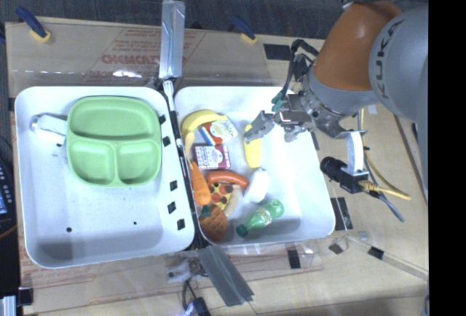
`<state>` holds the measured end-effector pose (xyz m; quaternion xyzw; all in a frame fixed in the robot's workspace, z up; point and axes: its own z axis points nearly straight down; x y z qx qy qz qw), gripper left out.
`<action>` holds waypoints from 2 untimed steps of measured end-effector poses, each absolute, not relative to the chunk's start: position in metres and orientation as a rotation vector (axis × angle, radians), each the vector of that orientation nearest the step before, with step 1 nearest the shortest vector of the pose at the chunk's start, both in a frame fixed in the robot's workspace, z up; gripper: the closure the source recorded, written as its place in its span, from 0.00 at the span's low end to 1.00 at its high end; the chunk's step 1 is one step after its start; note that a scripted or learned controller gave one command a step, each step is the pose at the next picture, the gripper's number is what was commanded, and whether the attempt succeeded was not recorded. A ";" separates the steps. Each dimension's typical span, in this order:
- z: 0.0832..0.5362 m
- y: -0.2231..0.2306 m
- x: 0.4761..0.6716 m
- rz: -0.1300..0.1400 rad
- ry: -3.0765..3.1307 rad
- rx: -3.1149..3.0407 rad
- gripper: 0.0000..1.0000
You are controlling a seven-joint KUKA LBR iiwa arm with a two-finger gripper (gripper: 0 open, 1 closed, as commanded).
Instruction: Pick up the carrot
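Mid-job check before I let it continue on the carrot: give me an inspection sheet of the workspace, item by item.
Surface: two shallow white bins side by side, left bin and right bin, on a tan bench.
Job's things: orange toy carrot lies along the right bin's left wall, among other toys, not gripped.
Clutter: yellow banana, red sausage, green plastic bottle, small red-and-white carton, pizza slice toy; green divided tray in the left bin.
Grippers: two-finger gripper over the right bin, well right of the carrot; finger state unclear.
Cables: yellow and dark leads right of the bins.
Surroundings: blue clamps at the far edge.
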<state>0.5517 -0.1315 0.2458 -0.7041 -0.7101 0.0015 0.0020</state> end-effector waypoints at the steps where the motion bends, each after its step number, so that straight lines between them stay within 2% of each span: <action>1: 0.246 -0.132 0.552 0.005 -2.228 -2.209 0.00; 2: 0.096 -0.102 0.546 0.006 -2.149 -2.286 0.00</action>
